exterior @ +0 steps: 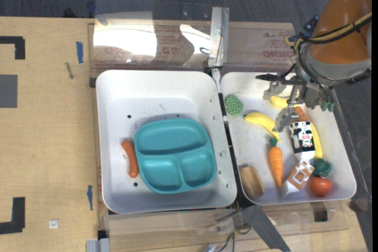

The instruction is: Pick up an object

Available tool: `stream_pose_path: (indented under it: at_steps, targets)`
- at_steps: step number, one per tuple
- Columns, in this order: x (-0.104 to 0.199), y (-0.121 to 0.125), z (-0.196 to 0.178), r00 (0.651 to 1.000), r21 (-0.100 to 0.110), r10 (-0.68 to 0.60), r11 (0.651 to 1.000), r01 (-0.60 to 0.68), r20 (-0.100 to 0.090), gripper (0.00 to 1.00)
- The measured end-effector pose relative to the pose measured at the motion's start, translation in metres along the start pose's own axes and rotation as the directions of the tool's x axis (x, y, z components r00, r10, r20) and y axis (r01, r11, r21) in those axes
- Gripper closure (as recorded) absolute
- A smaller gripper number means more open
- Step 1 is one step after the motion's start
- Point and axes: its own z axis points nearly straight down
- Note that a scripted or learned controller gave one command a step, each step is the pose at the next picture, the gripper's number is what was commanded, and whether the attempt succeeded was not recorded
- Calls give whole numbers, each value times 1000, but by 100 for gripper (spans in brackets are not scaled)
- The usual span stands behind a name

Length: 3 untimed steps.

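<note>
- Two bins: left bin (112,91), right bin (345,177).
- Hovering over right bin: gripper (287,108); finger state impossible to tell.
- Just beside gripper: banana (261,121).
- Below banana: carrot (276,163).

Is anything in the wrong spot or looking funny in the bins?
One thing stands out: the sausage in the left bin lies on the bin floor beside the teal tray, not in one of its compartments. In the right bin the toy foods lie jumbled, but nothing looks spilled or broken.
</note>
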Motion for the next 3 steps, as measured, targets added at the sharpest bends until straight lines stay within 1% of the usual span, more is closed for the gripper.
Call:
stream_pose_path:
  at_steps: [1, 2, 3]
  targets:
    - [35, 18, 78, 999, -3, -48, 999, 48, -8, 0]
    - [83, 0, 98, 998, 0, -56, 998, 56, 10, 0]
    - [78, 1, 85, 998, 4, -58, 998, 58, 26, 100]
